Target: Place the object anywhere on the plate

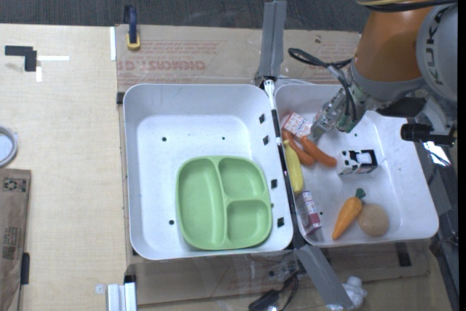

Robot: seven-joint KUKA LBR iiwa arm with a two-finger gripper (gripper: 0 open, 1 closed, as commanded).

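Glossy pale-green three-compartment plastic plate (224, 202) sits in my left white bin (138, 156); my gripper (325, 124) hangs over smooth orange carrots (317, 150), finger state I cannot tell

arm (408, 40): cut off by top and right edges | gripper (325, 121): fingertips blurred, state unclear | tape roll (6, 148): cut by left edge | small packet (310, 211): label too small to read

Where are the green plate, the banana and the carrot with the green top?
green plate (196, 206), camera view, left compartment.
banana (293, 167), camera view, middle of its length.
carrot (347, 215), camera view, orange body.
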